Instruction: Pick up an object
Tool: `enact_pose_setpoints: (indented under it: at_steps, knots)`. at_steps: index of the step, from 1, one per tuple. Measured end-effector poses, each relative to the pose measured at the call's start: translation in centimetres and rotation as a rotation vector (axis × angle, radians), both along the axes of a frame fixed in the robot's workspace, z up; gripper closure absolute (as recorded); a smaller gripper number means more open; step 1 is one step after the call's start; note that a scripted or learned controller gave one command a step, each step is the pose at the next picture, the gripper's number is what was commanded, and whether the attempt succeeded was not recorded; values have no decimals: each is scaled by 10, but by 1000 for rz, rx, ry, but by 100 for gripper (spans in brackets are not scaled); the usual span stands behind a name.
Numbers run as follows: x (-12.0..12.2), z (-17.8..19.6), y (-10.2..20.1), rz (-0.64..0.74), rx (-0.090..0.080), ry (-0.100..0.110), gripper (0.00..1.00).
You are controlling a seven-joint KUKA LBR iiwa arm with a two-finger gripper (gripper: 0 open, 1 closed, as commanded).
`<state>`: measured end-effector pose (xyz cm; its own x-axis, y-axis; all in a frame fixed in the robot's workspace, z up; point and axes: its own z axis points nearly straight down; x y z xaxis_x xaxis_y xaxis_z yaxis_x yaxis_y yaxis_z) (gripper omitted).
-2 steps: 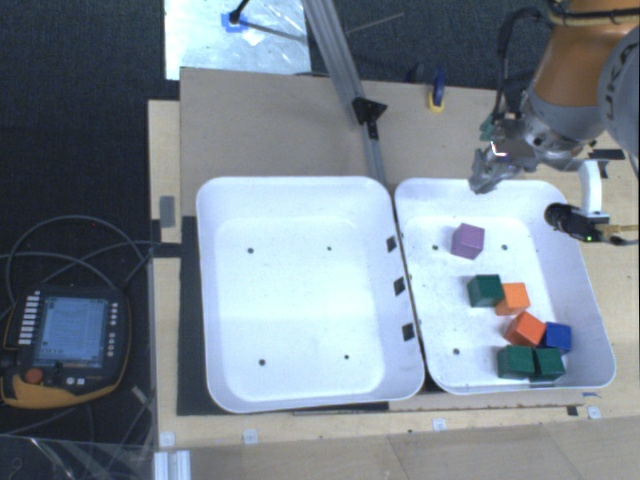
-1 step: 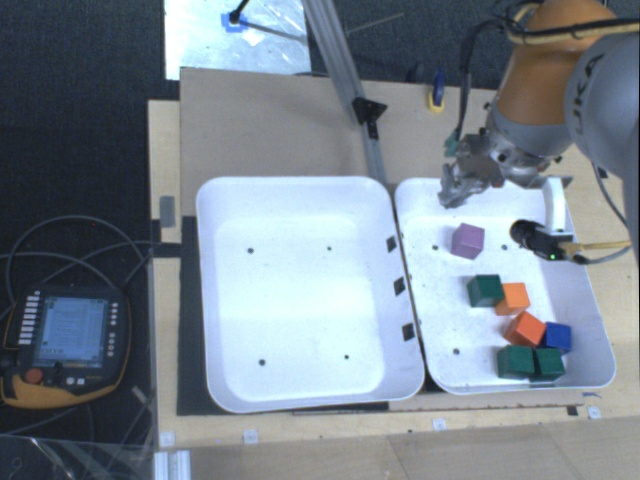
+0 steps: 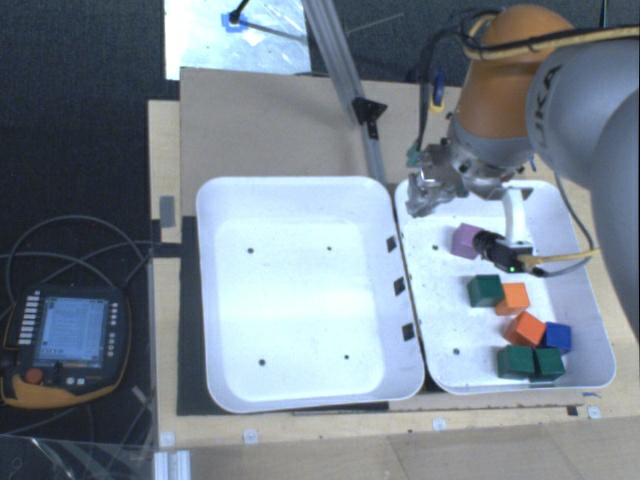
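2 white bins, claw perhaps over right bin's corner, grip unreadable, purple block nearby.

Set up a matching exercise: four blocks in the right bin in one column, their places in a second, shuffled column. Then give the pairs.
Things:
1. purple block
2. blue block
3. dark green block beside an orange one
4. pair of green blocks

Places:
A. at the bin's near edge, lowest in the view
B. nearest the gripper, at the top of the group
C. mid-bin, just left of the pale orange block
D. right of the deeper orange block

Pairs: 1-B, 2-D, 3-C, 4-A
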<state>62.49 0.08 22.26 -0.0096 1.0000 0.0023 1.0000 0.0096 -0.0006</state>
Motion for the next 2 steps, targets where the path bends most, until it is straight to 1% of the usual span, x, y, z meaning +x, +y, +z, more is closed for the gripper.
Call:
enact_pose_setpoints:
  at_steps: [1,2]
  knots:
    - [-21,-2,44,0,0,0,100]
    - [-33,-8,95,1,1,0,100]
